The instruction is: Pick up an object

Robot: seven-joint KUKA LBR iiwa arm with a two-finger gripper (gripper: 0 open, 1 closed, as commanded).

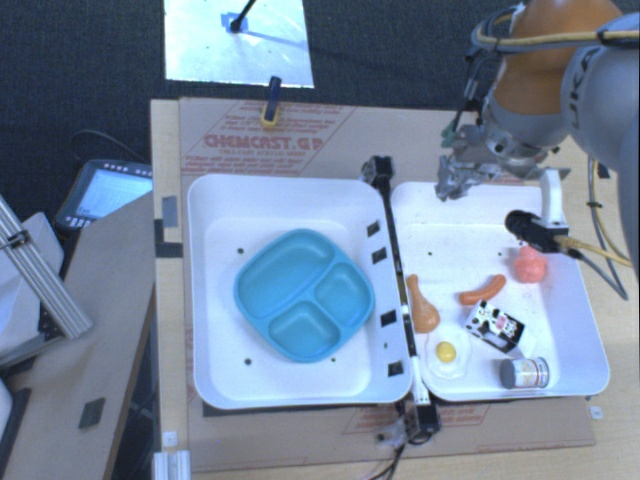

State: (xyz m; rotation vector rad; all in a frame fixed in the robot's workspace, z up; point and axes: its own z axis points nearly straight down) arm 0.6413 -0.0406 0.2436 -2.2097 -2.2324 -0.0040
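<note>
grey can (524, 373); gripper (455, 186) perhaps empty

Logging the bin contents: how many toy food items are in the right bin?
4: a drumstick by the divider, a fried egg below it, a sausage mid-bin, a pink piece farther right. The arm may hide others.

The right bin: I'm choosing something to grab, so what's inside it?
Inside the right bin lie a fried egg, a chicken leg, a sausage, a pink ball, a black-and-white block and a grey can. The arm covers the far corner.
</note>
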